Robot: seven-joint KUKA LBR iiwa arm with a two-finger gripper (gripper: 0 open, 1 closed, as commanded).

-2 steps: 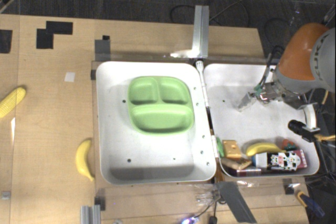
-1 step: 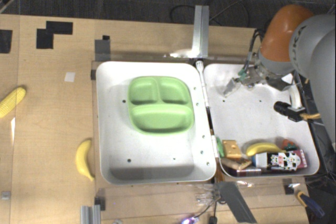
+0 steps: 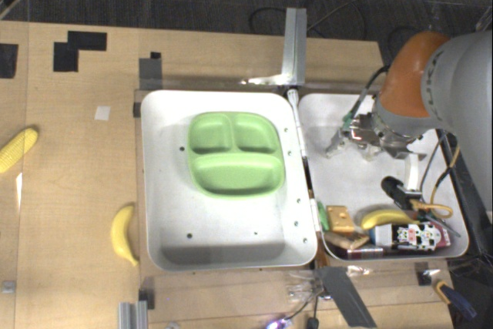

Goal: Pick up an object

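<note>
My gripper hangs over the upper middle of the right white bin, its two pale fingers spread apart with nothing between them. Along that bin's front edge lie a yellow banana, a tan block, a colourful printed box and a small reddish-brown piece. The gripper is well behind this cluster and touches none of it. A green divided plate lies in the left white bin.
Outside the bins, a second banana lies on the wooden bench by the left bin's front left corner, and a yellow corn cob lies at the far left. A metal post stands behind the divide between the bins.
</note>
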